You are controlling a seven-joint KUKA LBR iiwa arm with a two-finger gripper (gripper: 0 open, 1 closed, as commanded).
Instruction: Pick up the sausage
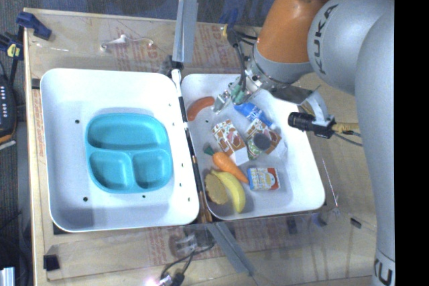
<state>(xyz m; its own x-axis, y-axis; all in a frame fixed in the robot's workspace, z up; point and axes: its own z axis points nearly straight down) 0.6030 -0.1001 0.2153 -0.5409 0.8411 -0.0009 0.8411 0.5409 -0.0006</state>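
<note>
- The sausage (200, 107) is seen lying near the far left corner of the right bin (305, 174), close to the wall shared with the left bin (60, 144), somewhat apart from the other items.
- The remaining items are crowded toward the middle and near edge of the right bin: a blue carton (255, 114), a printed packet (228, 136), a carrot (228, 164), a banana (231, 189) and a small red-labelled box (263, 178). This loose scatter suggests they were dropped in rather than arranged.
- A turquoise divided tray (129, 159) is set in the middle of the left bin, presumably as a place for sorted items.
- The gripper (236, 92) is positioned low over the far edge of the right bin, just to the right of the sausage and near the blue carton, judged to be lined up for a grasp.
- How far the tool is opened cannot be told from this view; nothing is seen held in it, and contact with the sausage is not evident.
</note>
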